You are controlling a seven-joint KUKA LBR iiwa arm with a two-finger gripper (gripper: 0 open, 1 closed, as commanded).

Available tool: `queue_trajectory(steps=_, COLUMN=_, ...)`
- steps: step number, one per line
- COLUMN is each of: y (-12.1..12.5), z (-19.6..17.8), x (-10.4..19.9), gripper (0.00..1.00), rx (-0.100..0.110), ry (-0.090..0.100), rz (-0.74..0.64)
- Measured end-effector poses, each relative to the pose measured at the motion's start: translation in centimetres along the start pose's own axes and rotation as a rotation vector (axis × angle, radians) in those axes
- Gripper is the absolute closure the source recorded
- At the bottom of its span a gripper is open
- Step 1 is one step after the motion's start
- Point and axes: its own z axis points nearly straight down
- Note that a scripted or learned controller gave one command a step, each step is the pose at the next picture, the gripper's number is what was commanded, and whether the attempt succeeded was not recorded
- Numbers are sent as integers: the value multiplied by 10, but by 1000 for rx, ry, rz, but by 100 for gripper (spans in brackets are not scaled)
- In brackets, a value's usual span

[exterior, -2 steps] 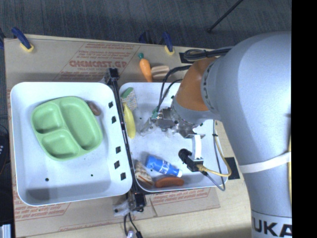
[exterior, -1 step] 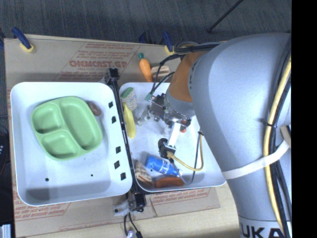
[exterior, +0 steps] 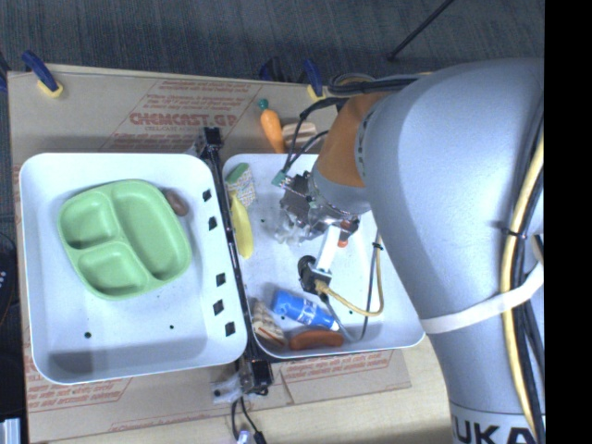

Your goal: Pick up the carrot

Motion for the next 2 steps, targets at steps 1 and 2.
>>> queue_trajectory(steps=1, y=-9, z=-188, x=28, gripper=100, rx=-8, ry=0, rz=-45)
queue_trajectory(steps=2, y=-47, z=-179, x=75, gripper=100, rx=-4, ry=-2, rz=-15)
